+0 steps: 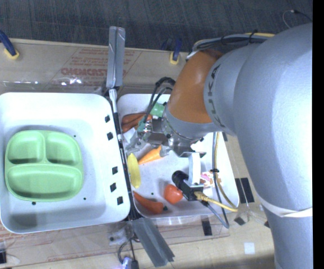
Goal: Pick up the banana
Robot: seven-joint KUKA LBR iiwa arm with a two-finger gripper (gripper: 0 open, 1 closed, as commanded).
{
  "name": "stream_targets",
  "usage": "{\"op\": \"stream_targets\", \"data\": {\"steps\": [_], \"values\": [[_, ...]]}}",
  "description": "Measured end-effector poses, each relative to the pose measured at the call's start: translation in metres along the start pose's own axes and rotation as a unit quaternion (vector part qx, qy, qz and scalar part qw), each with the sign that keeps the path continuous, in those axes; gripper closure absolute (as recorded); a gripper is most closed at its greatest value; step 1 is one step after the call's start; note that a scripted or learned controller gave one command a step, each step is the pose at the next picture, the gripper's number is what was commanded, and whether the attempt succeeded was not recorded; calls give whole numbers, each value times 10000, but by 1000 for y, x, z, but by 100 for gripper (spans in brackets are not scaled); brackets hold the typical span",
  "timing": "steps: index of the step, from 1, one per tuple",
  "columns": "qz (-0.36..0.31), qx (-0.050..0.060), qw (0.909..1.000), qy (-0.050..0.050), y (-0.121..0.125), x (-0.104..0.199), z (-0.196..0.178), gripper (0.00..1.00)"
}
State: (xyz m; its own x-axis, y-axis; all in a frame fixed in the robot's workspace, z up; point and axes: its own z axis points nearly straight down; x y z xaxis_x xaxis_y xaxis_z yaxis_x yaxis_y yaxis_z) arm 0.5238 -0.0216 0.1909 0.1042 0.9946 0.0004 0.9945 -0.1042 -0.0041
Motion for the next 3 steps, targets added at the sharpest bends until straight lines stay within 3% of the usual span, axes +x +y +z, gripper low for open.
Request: {"op": "stream_targets", "data": {"steps": [1, 2, 3], "values": [[-51, 11, 10000, -4, -51, 105, 1, 0], [-554, 9, 9985, -2, -57, 89, -11, 0], [-965, 18, 9953, -15, -68, 177, 90, 0]]}}
